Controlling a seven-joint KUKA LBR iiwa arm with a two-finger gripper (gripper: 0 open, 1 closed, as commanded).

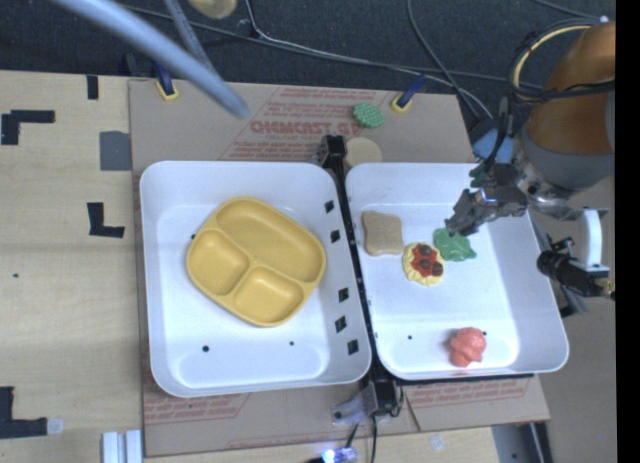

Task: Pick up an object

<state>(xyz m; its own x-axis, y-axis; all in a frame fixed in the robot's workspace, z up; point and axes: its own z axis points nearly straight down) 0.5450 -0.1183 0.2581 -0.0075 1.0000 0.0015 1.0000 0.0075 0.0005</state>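
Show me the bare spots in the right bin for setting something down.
Right bin: bare floor near its front-left corner, left of the pink toy. Crowded mid-bin: cookie, pizza, green toy under the pincer.

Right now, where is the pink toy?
The pink toy lies in the right bin, near its front edge, below the yellow pizza-like piece.

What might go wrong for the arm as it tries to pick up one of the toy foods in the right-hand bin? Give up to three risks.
1. The gripper sits just above the green piece, which looks flat and small, so the fingers could slide off it.
2. The yellow and red piece lies right beside the green one and may get nudged or caught as well.
3. The tan piece is close by, leaving little room.
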